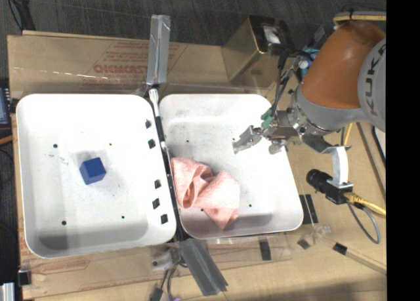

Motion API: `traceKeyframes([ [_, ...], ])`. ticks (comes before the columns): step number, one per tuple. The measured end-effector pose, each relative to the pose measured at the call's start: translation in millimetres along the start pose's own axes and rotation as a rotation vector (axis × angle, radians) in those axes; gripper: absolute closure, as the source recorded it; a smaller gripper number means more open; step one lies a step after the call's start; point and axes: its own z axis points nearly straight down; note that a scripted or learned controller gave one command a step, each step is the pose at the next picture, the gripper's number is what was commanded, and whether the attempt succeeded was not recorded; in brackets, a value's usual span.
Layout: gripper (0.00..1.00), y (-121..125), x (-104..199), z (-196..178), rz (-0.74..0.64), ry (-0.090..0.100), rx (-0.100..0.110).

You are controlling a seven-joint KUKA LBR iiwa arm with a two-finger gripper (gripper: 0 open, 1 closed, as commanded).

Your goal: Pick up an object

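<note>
Gripper [252,137] hovers above the right bin [282,191], near its upper right part; its metal fingers [244,141] seem slightly parted with nothing between them. Well below and left, a crumpled pink cloth [207,190] lies against that bin's left wall. Across the divider, a blue cube [92,170] sits in the left bin [39,224].

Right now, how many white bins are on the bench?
2. The left bin holds a blue cube. The right bin holds a pink cloth near its front left, with the gripper above its far side.
</note>
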Motion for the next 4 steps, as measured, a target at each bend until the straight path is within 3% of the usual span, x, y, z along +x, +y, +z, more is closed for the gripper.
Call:
traceKeyframes([
  [1, 1.00, 0.6, 0.2, -9.9, -0.005, 0.000, 0.002],
  [2, 0.00, 0.6, 0.2, -10.0, -0.006, -0.001, 0.002],
  [3, 0.00, 11.7, -69.3, 61.7, 0.242, 0.001, 0.003],
  [4, 0.00, 21.3, 5.8, 179.5, 0.275, 0.001, 0.001],
])
